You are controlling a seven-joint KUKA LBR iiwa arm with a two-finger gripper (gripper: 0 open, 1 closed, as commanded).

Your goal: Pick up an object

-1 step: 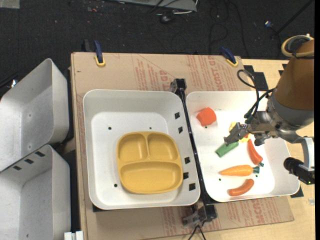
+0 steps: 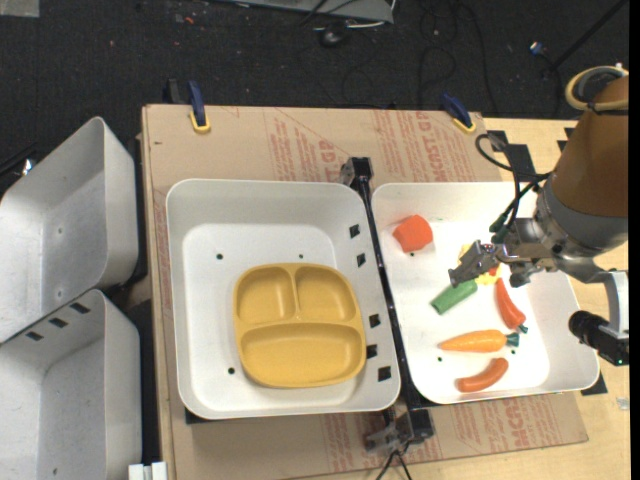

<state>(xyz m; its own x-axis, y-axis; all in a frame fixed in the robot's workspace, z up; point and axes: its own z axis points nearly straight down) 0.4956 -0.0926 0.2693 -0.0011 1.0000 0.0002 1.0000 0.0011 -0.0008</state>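
Note:
The right bin [image 2: 560, 373] holds several toy foods. An orange-red tomato [image 2: 412, 233] lies near its back left. A green cucumber piece [image 2: 455, 296] lies tilted in the middle, with a small yellow piece [image 2: 487, 281] beside its right end. A red chilli [image 2: 510, 308], an orange carrot [image 2: 472, 342] and a red sausage [image 2: 482, 374] lie toward the front. My gripper [image 2: 477, 264] hangs low over the bin, just above the right end of the green piece and the yellow piece. I see nothing lifted off the bin floor.
The left bin [image 2: 195, 228] holds a yellow divided plate [image 2: 298, 325]. A black divider [image 2: 375, 268] runs between the bins. The arm's grey and orange body [image 2: 590, 183] overhangs the right bin's right side. White containers [image 2: 60, 268] stand off the bench to the left.

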